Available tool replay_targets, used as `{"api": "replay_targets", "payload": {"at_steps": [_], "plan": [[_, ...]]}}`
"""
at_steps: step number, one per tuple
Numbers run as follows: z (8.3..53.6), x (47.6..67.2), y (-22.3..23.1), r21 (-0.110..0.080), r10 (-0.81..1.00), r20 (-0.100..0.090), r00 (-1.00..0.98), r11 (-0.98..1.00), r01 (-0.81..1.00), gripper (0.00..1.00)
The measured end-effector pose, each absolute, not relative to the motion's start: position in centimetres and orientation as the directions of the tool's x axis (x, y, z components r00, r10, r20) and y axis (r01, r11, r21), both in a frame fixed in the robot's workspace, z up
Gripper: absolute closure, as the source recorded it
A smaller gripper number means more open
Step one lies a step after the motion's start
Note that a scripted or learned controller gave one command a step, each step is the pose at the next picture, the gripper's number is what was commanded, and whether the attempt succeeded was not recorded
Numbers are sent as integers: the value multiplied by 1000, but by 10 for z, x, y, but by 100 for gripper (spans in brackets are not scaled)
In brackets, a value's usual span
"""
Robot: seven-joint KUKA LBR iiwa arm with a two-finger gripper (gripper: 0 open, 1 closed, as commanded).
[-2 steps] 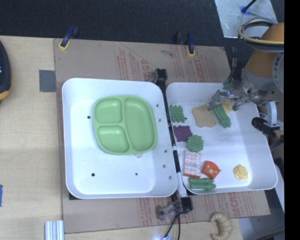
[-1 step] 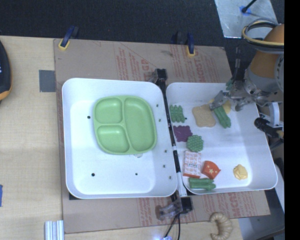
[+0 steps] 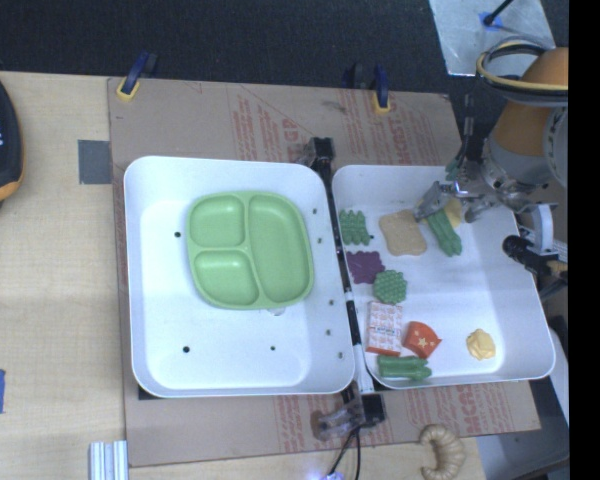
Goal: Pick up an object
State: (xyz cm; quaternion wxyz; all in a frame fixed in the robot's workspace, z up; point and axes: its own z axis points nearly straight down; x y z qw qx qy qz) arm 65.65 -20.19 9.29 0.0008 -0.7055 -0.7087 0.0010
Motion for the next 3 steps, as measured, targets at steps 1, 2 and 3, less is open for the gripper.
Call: {"api": "replay_targets", "payload": {"at_steps": [1,2,3], "plan": [[104,657,-203,-3,1000,-1,-8,8,1000,100],[166,659,-135,6,1000,1,-9,9,1000,100],[222,591,-66,-1,1000,3,-10,10,1000,100]]}}
